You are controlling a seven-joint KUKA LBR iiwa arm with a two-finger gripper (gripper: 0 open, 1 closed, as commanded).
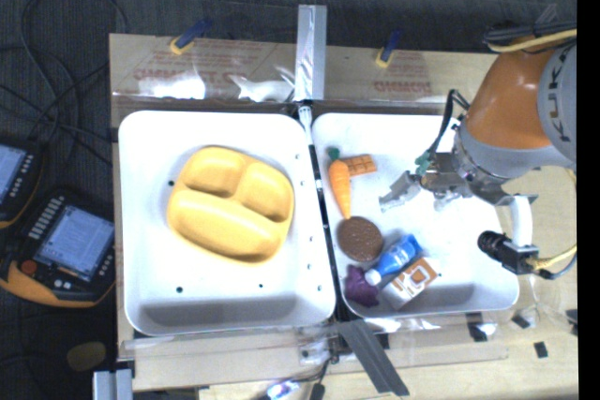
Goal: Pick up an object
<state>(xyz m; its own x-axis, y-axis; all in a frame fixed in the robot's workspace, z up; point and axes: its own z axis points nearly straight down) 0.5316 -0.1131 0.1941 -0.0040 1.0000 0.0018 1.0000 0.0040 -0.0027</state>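
Observation:
My gripper (399, 189) hangs over the middle of the right bin (469, 131), open, with nothing between its fingers. To its left lie an orange carrot (340, 188) and a small orange waffle piece (361, 166). Below the carrot sits a round brown cookie (360, 239). At the bin's front are a blue bottle with a white cap (394, 260), a purple item (360, 285) and an orange-and-white carton (412, 281). A big yellow bread loaf (231, 201) fills the middle of the left bin (150, 295).
The arm's orange band (511, 103) and wrist overhang the right bin's right side. A black knob on a white bracket (502, 245) sticks out near the bin's right rim. A handheld controller (56, 244) and cables lie left of the bench.

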